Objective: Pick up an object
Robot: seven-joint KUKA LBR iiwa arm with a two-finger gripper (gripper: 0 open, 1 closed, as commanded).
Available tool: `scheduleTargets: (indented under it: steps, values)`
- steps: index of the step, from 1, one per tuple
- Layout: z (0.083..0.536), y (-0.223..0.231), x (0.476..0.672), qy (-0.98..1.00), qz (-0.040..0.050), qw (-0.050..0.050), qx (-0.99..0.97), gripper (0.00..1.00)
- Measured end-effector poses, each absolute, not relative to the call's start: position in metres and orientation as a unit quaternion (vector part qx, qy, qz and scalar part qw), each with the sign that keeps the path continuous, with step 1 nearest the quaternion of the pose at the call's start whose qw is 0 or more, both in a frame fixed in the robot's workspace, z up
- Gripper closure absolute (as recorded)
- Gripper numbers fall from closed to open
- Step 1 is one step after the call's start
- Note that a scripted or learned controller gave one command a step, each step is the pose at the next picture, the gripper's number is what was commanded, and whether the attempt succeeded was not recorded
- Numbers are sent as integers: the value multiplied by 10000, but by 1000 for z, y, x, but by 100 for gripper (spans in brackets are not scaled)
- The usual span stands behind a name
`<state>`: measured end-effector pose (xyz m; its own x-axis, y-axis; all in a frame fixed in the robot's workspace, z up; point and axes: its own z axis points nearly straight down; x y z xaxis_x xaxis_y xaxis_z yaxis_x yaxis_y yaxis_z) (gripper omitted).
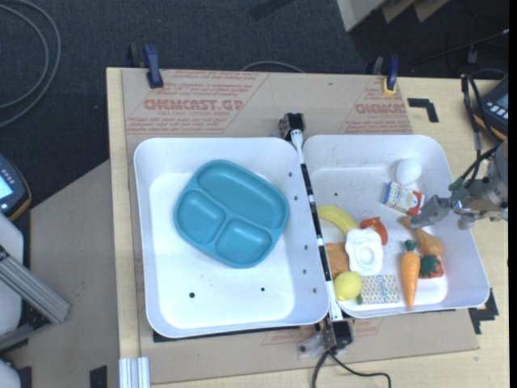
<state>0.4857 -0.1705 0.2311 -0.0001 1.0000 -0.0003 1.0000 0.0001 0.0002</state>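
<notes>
Broadly, a tan board (202, 103) printed with red lettering covers the bench, held by two blue clamps (151, 61) along its upper edge, with dark carpet (73, 23) beyond it. Two white bins sit on it, touching at mid frame. The left bin (161, 297) holds a blue divided plate (232, 212), lying flat and turned at a slant.

The right bin (355, 156) holds the toy food, crowded into its lower half. The gripper (428, 211) reaches in from the right edge of the frame, over the bin's right side, just beside a small carton (401, 196) and above an orange piece (428, 241). It is dark and partly cut off at the frame edge; whether it is wide or narrow I cannot tell, and nothing can be made out held in it.

The carrot (410, 277) lies lower right in the bin, its long axis nearly up and down the frame, tip pointing down and green top up. The banana (337, 218) curves from upper left to lower right beside the centre seam. A fried egg (365, 251) lies between them, touching the banana's end. A lemon (347, 285) sits at the bin's lower left, next to a pale cracker (380, 289). A white ball (408, 170) rests just above the carton. A red piece (375, 229) is partly hidden behind the egg.
</notes>
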Motion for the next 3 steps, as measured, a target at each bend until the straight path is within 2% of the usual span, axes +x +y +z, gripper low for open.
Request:
scheduleTargets:
  steps: [1,2,3]
  values:
    - [95,-191,477,7062,-21,-43,7080,0]
    - [112,-190,480,7065,5,11,7077,100]
    - [130,-164,531,7082,10,24,7060,100]
